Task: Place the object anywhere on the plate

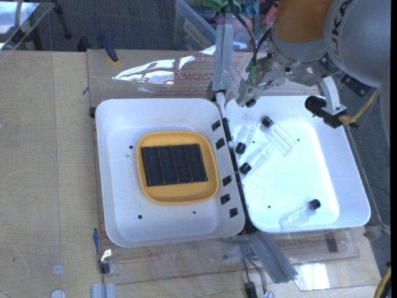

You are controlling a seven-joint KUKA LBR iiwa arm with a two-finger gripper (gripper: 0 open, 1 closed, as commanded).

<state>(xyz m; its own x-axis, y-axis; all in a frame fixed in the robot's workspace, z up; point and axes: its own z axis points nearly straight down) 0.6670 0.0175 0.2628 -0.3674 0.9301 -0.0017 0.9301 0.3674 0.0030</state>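
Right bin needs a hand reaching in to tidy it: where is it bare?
The right bin is bare between the clustered vials and the lone vial by the near wall, and along its right wall. Crowded: upper left, vials below the gripper.

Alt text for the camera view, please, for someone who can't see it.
The arm's gripper hangs over the far left corner of the right bin, near four clear black-capped vials. The left bin holds a yellow plate.
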